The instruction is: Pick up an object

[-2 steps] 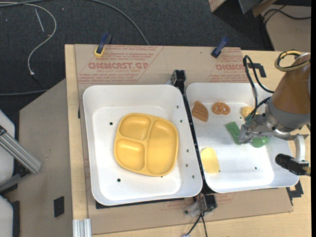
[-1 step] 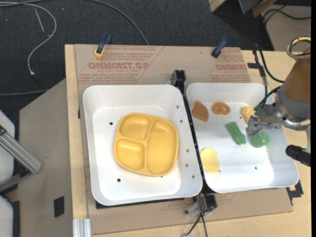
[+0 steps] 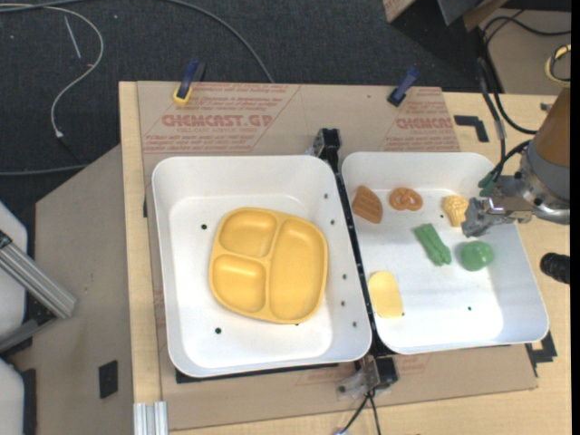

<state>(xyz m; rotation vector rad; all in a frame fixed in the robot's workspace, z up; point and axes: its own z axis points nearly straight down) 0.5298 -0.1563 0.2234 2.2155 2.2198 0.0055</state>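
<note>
The right bin (image 3: 507, 320) holds several small toy foods: a brown bread piece (image 3: 367, 204), an orange pretzel (image 3: 405, 199), a yellow corn-like piece (image 3: 454, 210), a green pickle (image 3: 432, 244), a round green item (image 3: 475, 256) and a pale yellow slab (image 3: 386, 294). My gripper (image 3: 480, 217) hangs over the bin's right side, just right of the yellow piece and above the round green item. I see nothing held between its fingers.
The left bin (image 3: 177, 243) holds a yellow three-part plate (image 3: 269, 263). Blue clamps (image 3: 188, 81) (image 3: 403, 86) pin the cardboard at the back. Cables run along the right edge beside the arm.
</note>
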